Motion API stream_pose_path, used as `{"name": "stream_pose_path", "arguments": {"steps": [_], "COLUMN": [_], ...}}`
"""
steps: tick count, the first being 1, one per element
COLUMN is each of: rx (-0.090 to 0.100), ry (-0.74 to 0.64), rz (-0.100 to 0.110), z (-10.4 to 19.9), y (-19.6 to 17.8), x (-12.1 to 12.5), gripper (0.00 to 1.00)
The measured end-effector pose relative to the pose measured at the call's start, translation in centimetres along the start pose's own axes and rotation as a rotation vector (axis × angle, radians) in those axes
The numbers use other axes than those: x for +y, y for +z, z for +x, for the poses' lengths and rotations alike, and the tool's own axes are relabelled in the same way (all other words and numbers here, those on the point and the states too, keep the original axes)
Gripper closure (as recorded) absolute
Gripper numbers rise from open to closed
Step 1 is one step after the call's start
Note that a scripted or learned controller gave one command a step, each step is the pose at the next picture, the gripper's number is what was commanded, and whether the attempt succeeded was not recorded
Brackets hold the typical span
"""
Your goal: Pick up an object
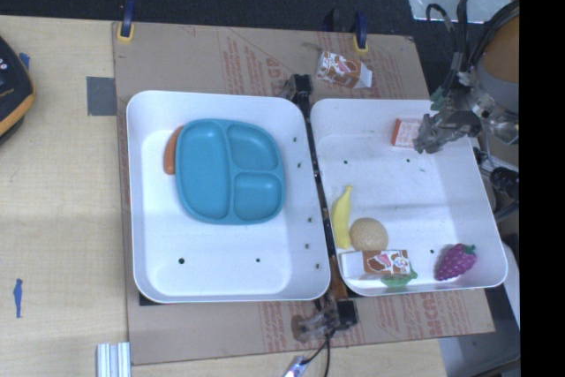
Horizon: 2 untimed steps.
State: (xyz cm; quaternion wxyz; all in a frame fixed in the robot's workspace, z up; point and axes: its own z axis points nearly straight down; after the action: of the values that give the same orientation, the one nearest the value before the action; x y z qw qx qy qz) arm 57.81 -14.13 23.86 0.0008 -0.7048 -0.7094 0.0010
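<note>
Gripper (430, 139) sits low in the right bin (415, 190), just beside the orange box (405, 132) — likely the chosen target. Its state cannot be told. Box lies flat near the far wall — not lifted.

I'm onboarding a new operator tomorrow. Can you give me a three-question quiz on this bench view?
1. True or false: the blue divided plate lies in the left bin.
2. Multiple choice: which item lies nearest the tool? A) purple grapes B) orange-and-white packet C) banana
3. Fill in: the small printed packet outside both bins lies on the ______ sheet.

Key
1. True.
2. B; it sits just beside the tool in the right bin.
3. Cardboard.
</note>
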Motion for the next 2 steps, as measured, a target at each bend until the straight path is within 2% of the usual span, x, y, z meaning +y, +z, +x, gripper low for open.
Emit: {"name": "stream_pose_path", "arguments": {"steps": [1,2], "rx": [0.0,-0.002], "ry": [0.001,0.002], "rz": [0.001,0.002], "z": [0.0,-3.4], "y": [0.1,7.0], "x": [0.0,5.2], "gripper": [0.0,0.0]}}
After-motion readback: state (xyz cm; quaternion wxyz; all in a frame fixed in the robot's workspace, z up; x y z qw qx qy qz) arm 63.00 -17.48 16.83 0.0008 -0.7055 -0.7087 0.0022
